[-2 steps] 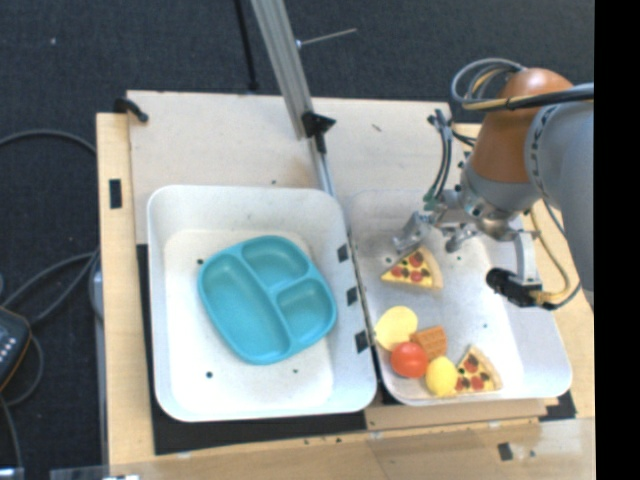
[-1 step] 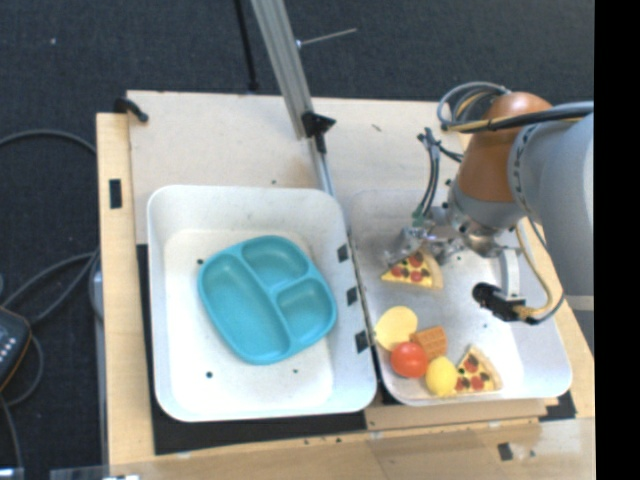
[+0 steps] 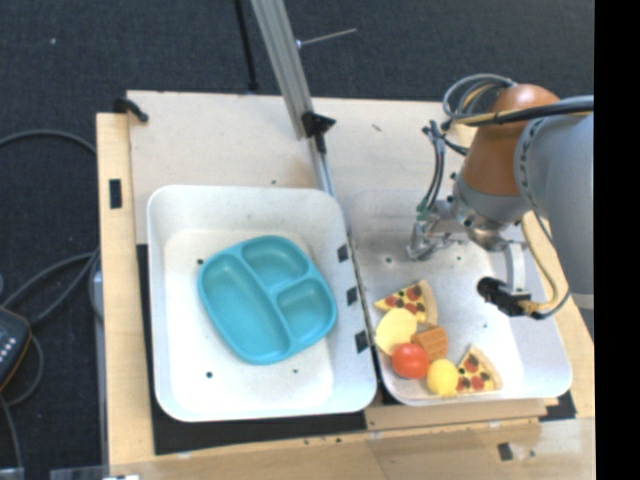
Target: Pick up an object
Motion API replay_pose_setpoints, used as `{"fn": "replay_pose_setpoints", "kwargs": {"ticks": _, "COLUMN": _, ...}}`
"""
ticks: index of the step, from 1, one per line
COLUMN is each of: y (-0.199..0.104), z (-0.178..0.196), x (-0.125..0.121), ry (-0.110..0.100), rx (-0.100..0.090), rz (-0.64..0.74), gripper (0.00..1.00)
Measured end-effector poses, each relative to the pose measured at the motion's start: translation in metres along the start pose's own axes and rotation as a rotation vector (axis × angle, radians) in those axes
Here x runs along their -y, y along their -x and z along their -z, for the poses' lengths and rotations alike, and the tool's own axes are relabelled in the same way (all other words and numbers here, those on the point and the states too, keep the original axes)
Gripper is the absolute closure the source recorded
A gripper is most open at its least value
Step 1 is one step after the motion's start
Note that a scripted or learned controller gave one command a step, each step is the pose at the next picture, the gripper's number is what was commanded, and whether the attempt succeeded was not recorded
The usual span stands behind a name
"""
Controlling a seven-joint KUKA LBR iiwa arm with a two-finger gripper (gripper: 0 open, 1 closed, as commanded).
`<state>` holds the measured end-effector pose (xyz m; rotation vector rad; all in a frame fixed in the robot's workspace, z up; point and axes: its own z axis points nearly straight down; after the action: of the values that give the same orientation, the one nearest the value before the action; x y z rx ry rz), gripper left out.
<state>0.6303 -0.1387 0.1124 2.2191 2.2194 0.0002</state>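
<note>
Several toy foods lie in the near part of the right bin (image 3: 540,368): a pizza slice (image 3: 410,298), a pale yellow piece (image 3: 396,328), a red tomato (image 3: 408,360), an orange block (image 3: 432,341), a yellow lemon (image 3: 441,375) and a second pizza slice (image 3: 478,370). My gripper (image 3: 424,241) hangs over the bare far part of that bin, a short way beyond the first pizza slice. I see nothing in it. The grey arm with its orange band (image 3: 500,158) comes in from the right.
In the left bin (image 3: 170,218) a blue divided plate (image 3: 267,298) lies flat. A slanted metal post (image 3: 290,68) rises from the bench behind the bins. Cables and a black fitting (image 3: 505,296) hang beside the arm over the right bin.
</note>
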Motion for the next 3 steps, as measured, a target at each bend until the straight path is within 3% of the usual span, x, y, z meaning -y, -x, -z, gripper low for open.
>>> {"fn": "replay_pose_setpoints", "kwargs": {"ticks": 3, "y": -0.002, "z": 0.157, "x": -0.016, "ry": 0.005, "rx": 0.000, "rz": 0.003, "gripper": 1.00}}
